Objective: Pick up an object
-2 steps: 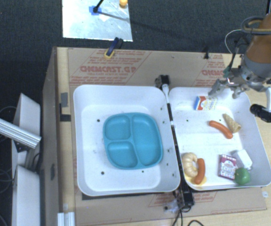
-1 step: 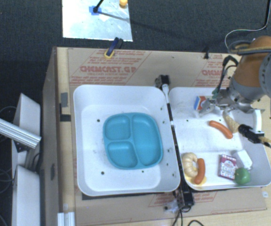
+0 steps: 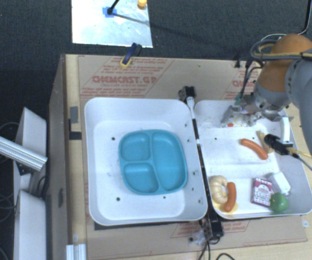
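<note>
**Gripper low in the far corner of the right bin, nothing seen in its grasp**

Viewed from above, a bench carries two shallow white bins side by side. The left bin (image 3: 99, 145) has a blue divided plate (image 3: 152, 161) at its centre. The right bin (image 3: 221, 156) holds the loose objects.

The grey arm reaches in from 3 o'clock. Its gripper (image 3: 238, 112) sits low at about 11 o'clock in the right bin, close to the far rim. How wide it is open cannot be told from this angle, and no object shows in its grasp.

The nearest candidate is an orange sausage (image 3: 253, 148). It lies alone just off the bin's centre toward 1 o'clock, at roughly 5 o'clock from the gripper.

At 7 o'clock a pale bread roll (image 3: 218, 187) touches a second sausage (image 3: 230, 196). Between 5 and 6 o'clock a maroon packet (image 3: 262, 193), a green pepper (image 3: 279, 202) and a white block (image 3: 281, 181) crowd together.

The pick appears not yet made. The lone sausage looks like the best target, because bare floor surrounds it. The gripper would do well to centre over its middle and close across its narrow width, not along its length. It should also come down squarely, since a smooth round body may roll or slip out. The crowded groups near the front rim risk catching two things at once.
</note>
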You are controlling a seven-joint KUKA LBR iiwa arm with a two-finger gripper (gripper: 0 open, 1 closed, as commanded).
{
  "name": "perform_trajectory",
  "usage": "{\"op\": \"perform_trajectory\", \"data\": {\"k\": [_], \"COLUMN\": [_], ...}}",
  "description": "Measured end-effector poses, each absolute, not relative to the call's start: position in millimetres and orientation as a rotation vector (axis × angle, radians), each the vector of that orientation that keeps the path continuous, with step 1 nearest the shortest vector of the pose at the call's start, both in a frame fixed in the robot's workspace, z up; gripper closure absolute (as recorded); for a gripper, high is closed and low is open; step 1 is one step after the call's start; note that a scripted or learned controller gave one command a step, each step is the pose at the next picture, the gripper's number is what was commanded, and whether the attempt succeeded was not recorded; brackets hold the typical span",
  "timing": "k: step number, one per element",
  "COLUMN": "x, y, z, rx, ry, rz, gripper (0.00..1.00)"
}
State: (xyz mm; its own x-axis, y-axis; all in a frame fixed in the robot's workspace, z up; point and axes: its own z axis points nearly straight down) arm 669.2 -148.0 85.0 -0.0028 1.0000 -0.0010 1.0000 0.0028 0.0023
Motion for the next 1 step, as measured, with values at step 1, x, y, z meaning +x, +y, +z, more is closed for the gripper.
{"op": "perform_trajectory", "data": {"k": [1], "x": [669.8], "y": [-179.9], "z": [160.5], "rx": [2.215], "ry": [2.22], "rz": [0.004], "gripper": [0.0]}}
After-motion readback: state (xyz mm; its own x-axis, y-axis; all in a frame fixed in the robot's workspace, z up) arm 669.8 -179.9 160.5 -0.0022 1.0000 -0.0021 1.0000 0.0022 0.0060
